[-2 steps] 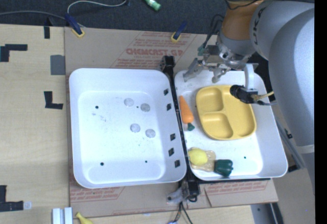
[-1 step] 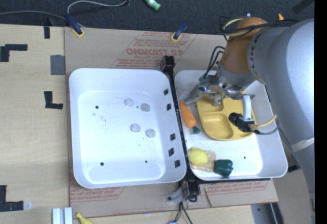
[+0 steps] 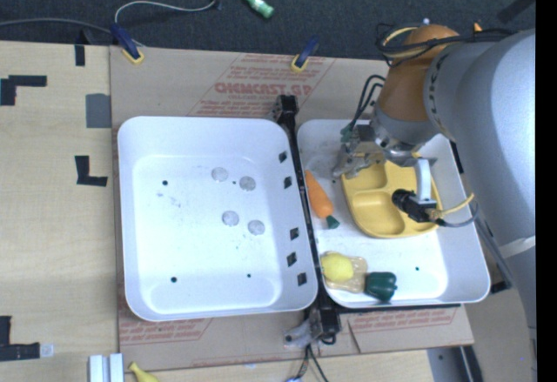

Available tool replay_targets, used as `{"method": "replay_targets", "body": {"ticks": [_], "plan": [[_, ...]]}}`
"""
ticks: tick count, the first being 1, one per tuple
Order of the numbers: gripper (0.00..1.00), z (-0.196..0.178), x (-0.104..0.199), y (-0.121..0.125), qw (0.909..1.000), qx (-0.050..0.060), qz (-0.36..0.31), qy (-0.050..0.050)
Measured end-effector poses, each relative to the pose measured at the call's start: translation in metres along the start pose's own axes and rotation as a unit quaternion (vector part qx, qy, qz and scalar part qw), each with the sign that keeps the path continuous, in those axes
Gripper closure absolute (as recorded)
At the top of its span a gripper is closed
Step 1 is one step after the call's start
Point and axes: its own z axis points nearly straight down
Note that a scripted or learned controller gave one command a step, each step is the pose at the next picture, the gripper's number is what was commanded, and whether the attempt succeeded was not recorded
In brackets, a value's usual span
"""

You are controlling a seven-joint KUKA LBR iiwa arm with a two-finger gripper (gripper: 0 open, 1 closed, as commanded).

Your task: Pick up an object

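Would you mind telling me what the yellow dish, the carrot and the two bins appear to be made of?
Yellow dish: probably moulded plastic, smooth with a slight sheen and rounded walls.
Carrot: likely a plastic toy, uniform orange with a green tip.
Left bin and right bin: seemingly thin glossy white plastic, with rounded corners and soft reflections.

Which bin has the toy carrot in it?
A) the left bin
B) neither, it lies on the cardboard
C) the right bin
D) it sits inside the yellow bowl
C: the carrot lies in the right bin, along its left wall, beside the yellow bowl and not in it, with the gripper just above it.
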Motion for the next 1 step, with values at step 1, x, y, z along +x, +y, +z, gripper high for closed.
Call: {"method": "replay_targets", "body": {"ticks": [1], "plan": [[1.0,-0.1416,0.0699,-0.0018,1.0,0.001,-0.001,0.001]]}}
